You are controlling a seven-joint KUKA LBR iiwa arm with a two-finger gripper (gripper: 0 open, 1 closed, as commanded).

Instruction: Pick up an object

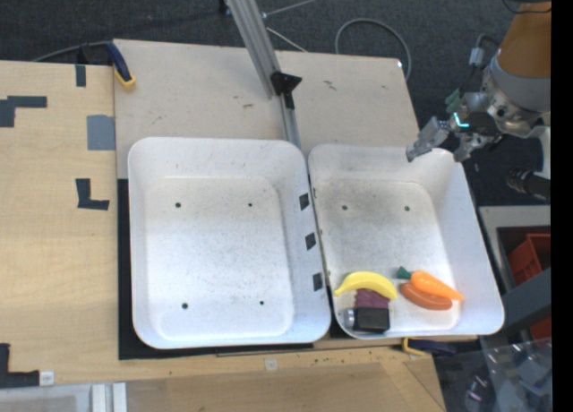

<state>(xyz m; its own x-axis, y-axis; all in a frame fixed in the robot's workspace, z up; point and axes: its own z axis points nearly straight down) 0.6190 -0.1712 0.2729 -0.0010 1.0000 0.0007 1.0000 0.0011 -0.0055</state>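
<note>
Above right bin's (466, 204) far corner, claw (440, 144) open, empty.

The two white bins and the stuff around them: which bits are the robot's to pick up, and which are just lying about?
For the job:
- yellow toy banana
- orange toy carrot with green tip
- small dark purple and black block
- arm's gripper, over the right white bin's far corner

Lying about:
- left white bin
- yellow and blue clamp
- slanted metal pole
- grey tape marks

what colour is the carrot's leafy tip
Green, on the orange carrot in the camera view.
</note>
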